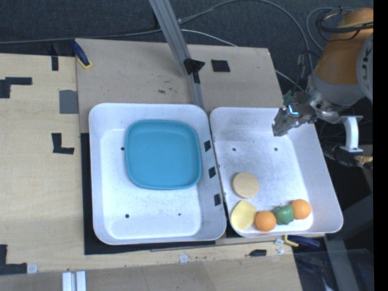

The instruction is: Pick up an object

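Objects: five small items clustered in the near part of the right bin — pale round disc, yellow piece, orange ball, green item, second orange ball.
Arrangement: disc sits apart, just above the yellow piece; the other four run in a row along the near wall, touching or nearly so.
Gripper: gripper hangs over the far right part of the right bin, well apart from the cluster — nothing between its fingers; whether they are spread or closed, cannot tell.
Arm: grey wrist with orange band enters from the right.
Left bin: left bin holds a blue square plate, lying flat.
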`<move>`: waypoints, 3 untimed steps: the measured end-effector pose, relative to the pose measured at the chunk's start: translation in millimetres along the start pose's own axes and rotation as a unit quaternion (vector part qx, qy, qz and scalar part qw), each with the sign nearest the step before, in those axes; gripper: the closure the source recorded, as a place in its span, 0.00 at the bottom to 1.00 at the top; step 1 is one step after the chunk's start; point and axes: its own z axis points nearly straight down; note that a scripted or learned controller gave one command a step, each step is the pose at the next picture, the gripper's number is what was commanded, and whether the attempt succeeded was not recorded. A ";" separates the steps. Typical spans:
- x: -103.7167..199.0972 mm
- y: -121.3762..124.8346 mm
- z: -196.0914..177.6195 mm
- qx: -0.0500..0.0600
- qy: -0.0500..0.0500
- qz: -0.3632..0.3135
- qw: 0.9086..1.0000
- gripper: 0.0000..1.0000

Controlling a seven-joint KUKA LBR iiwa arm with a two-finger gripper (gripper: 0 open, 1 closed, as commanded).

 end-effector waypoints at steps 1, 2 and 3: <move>0.0 0.6 -34.9 0.000 0.000 0.000 1.000 1.00; 54.2 1.8 -15.5 0.003 0.001 -0.002 1.000 1.00; 106.0 0.3 1.1 0.003 0.001 -0.002 1.000 1.00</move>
